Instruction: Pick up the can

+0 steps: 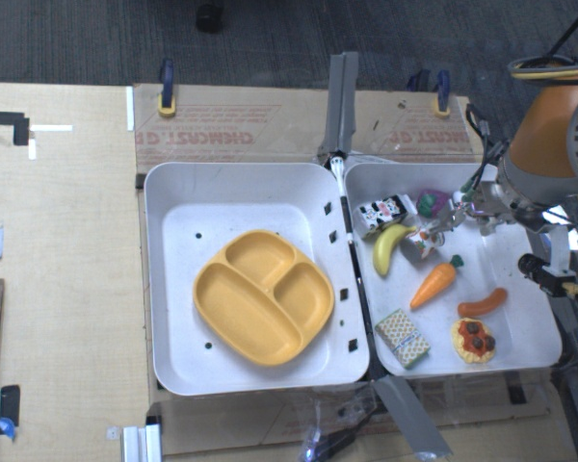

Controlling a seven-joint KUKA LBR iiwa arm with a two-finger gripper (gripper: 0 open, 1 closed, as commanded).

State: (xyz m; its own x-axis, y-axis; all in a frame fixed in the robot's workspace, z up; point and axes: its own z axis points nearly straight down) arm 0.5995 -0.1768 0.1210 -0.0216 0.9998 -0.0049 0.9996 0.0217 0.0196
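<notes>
A small greyish object that looks like the can (425, 243) lies in the right bin (539, 354), between the banana (389, 245) and the carrot (433, 284). It is small and partly hidden, so its shape is unclear. My gripper (444, 221) hangs low over the back of the right bin, just above and to the right of that object, with the purple toy (432, 201) right behind it. Whether the gripper touches the can-like object is unclear.
The right bin also holds a black-and-white patterned box (383, 213), a sausage (483, 302), a toy pizza (474, 341) and a green patterned box (403, 338). A yellow divided plate (263, 296) lies in the left bin (173, 258). The arm's orange band (547, 133) stands at the right.
</notes>
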